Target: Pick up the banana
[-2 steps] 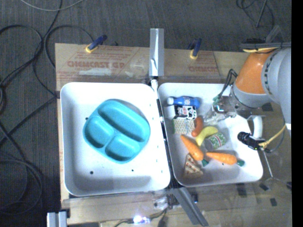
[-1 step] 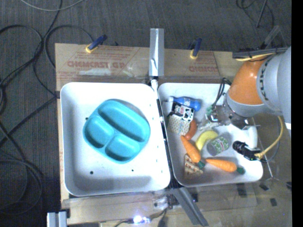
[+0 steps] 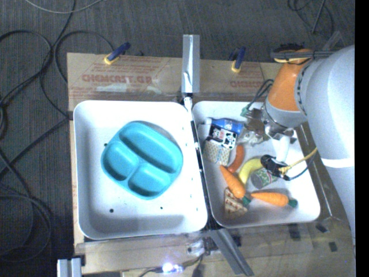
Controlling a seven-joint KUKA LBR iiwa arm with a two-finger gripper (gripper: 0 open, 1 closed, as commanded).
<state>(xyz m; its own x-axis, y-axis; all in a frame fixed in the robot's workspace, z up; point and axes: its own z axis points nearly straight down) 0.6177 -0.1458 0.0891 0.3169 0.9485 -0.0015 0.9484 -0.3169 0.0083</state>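
Yellow curved banana (image 3: 249, 169) lies mid right-hand shallow white bin (image 3: 312, 211), long orange carrot (image 3: 233, 181) just beside it, so approach room looks tight. Gripper (image 3: 258, 133) hangs near, far-wall side. Jaw opening: can't tell; nothing visibly held.

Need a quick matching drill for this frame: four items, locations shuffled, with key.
Items:
1. blue plate
2. banana
3. front carrot
4. blue clamp

Places:
a. right bin, by its front wall
b. left bin
c. clipped to the board behind the bins
d. middle of the right bin

Pairs: 1-b, 2-d, 3-a, 4-c
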